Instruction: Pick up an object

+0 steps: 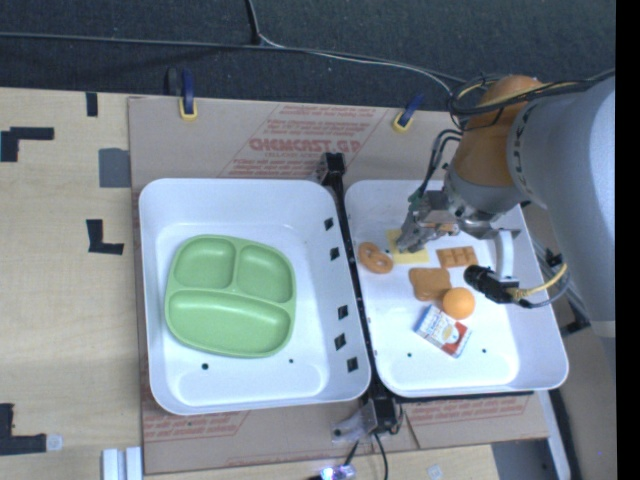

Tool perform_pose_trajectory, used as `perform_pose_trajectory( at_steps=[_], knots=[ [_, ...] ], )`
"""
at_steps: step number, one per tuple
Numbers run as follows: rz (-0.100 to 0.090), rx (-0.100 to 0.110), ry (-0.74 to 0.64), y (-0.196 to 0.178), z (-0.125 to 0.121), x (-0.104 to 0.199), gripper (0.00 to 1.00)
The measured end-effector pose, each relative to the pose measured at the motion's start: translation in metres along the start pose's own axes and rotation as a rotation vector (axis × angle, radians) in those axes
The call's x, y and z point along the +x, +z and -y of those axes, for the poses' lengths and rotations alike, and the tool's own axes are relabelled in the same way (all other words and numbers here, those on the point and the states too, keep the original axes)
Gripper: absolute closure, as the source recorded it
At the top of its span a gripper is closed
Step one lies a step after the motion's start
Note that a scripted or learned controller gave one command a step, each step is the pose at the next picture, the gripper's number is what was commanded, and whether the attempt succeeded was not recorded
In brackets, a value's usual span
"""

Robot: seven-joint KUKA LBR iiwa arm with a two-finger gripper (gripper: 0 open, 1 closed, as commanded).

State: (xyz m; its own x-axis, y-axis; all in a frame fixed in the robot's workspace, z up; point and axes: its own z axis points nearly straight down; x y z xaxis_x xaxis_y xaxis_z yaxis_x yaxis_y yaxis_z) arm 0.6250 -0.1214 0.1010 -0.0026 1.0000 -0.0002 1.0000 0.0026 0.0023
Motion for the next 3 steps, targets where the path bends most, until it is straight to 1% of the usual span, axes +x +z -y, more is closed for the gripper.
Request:
perform_pose_trajectory(
  at_steps=[1, 2, 3],
  knots=[
    [-0.001, -0.001, 0.000, -0.044, -0.004, 0.006, 1.00],
    [0.000, 0.003, 0.002, -0.086, -0.005, 0.000, 1.00],
    [0.000, -0.003, 0.000, -0.142, -0.015, 0.006, 1.00]
  ],
)
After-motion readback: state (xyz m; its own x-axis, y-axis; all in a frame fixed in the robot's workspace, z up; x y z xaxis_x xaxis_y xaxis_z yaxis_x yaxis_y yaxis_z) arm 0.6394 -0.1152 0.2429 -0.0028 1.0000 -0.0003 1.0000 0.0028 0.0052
